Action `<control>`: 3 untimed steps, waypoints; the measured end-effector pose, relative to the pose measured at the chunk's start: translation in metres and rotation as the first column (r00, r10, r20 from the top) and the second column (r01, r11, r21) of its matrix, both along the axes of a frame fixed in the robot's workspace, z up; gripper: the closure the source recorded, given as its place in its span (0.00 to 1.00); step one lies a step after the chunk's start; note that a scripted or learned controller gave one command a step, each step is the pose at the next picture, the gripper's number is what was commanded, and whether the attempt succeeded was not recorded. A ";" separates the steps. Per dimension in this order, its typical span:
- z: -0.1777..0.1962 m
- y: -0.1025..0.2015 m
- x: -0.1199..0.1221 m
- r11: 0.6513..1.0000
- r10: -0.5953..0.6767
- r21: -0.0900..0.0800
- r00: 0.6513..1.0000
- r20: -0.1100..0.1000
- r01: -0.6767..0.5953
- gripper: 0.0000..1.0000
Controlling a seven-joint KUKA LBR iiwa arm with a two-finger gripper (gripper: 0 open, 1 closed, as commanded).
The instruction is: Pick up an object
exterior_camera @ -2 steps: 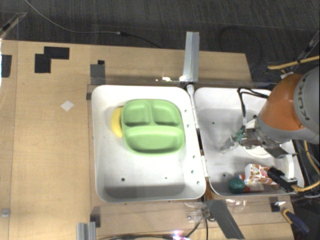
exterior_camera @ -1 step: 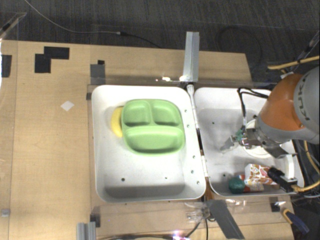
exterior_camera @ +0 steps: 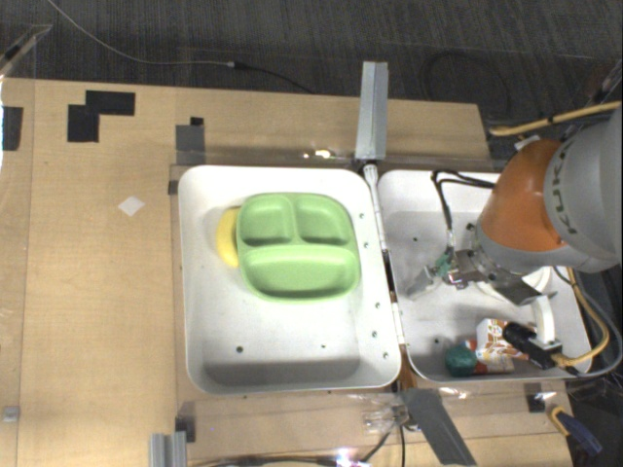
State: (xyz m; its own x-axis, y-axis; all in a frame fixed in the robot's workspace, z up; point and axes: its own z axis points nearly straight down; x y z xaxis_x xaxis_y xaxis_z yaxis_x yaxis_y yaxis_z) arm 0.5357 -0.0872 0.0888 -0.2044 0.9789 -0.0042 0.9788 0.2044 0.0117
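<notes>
A green divided plate (exterior_camera: 295,244) lies in the left bin (exterior_camera: 282,358), with a yellow object (exterior_camera: 226,238) poking out from under its left edge. In the right bin (exterior_camera: 419,212), a small dark green object (exterior_camera: 459,360) and an orange and white packet (exterior_camera: 494,346) lie near the front wall. My gripper (exterior_camera: 426,280) hangs low over the middle of the right bin, pointing left, above and to the left of those two objects. I see nothing in it.
The arm's orange band (exterior_camera: 521,202) and grey body (exterior_camera: 589,193) cover the right bin's right side. A metal divider post (exterior_camera: 372,110) stands behind the bins. Cables (exterior_camera: 574,353) trail at the right bin's front right corner.
</notes>
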 end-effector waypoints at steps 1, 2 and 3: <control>0.000 -0.002 -0.015 1.000 -0.008 0.000 1.000 0.002 0.008 0.00; 0.013 -0.002 -0.013 1.000 -0.007 -0.001 1.000 0.009 0.007 1.00; 0.115 0.044 -0.047 1.000 -0.007 0.002 1.000 -0.007 0.007 1.00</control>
